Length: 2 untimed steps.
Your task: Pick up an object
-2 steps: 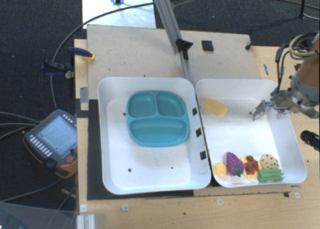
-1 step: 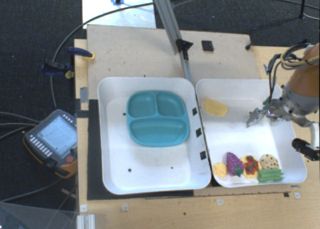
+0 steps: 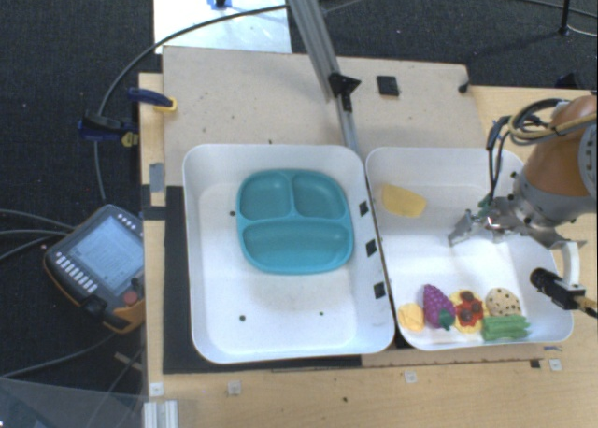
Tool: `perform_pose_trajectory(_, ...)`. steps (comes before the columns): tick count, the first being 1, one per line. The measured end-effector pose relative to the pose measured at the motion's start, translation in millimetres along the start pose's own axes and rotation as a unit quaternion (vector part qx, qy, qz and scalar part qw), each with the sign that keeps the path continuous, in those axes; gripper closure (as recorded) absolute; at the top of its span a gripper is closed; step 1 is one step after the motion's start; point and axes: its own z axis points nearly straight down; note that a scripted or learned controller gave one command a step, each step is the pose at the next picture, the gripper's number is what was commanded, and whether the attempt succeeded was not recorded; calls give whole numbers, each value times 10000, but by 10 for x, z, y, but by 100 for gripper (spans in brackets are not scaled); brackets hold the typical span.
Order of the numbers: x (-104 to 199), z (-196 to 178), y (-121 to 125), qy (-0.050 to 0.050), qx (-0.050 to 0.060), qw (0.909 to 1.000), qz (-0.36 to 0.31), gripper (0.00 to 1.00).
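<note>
Tool point(image 3: 464, 228) hovers above right bin point(image 3: 439, 166), nothing gripped.

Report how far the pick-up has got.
Nothing looks picked yet. The yellow flat food piece lies alone near the right white bin's far side, and the purple grape bunch toy, pizza slice, cookie and green bean pod sit along its near edge. The gripper hangs above bare bin floor. Grasping and lifting remain.

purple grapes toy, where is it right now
In the camera view the purple grapes toy lies in the right bin, along its near edge, between a yellow piece on its left and a pizza-like toy on its right.
</note>
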Motion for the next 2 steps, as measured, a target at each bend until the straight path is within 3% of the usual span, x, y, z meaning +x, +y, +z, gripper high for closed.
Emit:
perform_pose_trajectory(1, 10, -132, 27, 2, -41, 10000, -7, 100)
perform_pose_trajectory(2, 76, -756, 52, -3, -8, 10000, -28, 100)
